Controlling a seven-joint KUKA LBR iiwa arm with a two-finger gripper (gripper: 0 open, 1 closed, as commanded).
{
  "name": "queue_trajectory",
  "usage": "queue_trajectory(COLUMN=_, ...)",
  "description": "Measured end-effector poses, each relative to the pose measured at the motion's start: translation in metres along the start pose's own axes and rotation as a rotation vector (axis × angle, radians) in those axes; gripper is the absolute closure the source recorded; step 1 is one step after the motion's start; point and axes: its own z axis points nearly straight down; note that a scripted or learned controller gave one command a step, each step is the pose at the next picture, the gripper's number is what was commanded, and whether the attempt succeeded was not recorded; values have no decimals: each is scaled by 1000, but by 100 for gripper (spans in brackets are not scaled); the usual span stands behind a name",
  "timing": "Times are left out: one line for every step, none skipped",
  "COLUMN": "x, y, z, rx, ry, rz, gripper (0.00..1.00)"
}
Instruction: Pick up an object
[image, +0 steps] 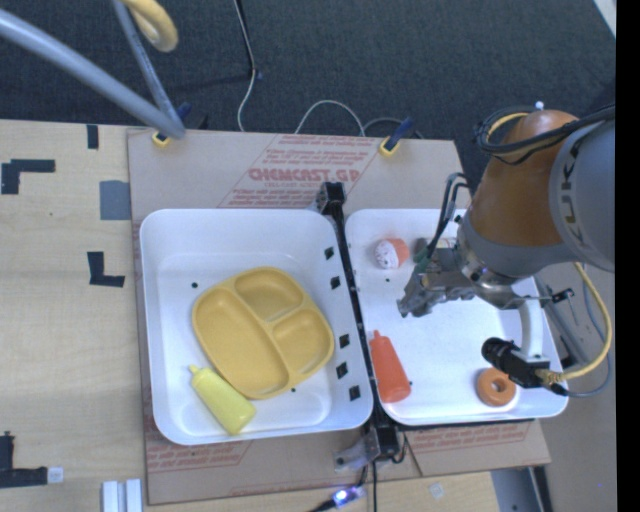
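1. Nearest the camera, a yellow plastic squeeze bottle (222, 398) lies on its side in the near left corner of the left shallow white bin (168, 250), touching the near rim of the yellow three-compartment plastic plate (262, 330).
2. In the right shallow white bin (450, 345), an orange ring-shaped toy doughnut (496, 387) lies flat by the near right corner, close to the near wall.
3. An orange-red plastic bottle (389, 367) lies on its side along the right bin's left wall, just beside the black divider strip (345, 290) between the bins, well apart from the doughnut.
4. The plate takes up the middle of the left bin, with bare floor along the far and left walls.
5. The gripper (412, 303) hangs over bare white floor in the right bin's middle, between the orange-red bottle and the far small thing, apart from both. Its tip is dark and small, and whether it is spread or closed cannot be told.
6. The widest open floor lies between the gripper, the orange-red bottle and the doughnut.
7. A small round white-and-orange thing (390, 253) sits near the far left corner of the right bin; its kind is hard to make out.
8. The grey and orange arm (530, 190) covers the bin's far right corner.
9. Farthest, a brown printed cardboard sheet (300, 172) lies under both bins.
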Motion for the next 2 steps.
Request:
queue_trajectory(x=54, y=20, z=-6, rx=-1, ry=0, rz=0, gripper=100)
queue_trajectory(x=103, y=31, z=10, rx=2, ry=-1, rz=1, gripper=100)
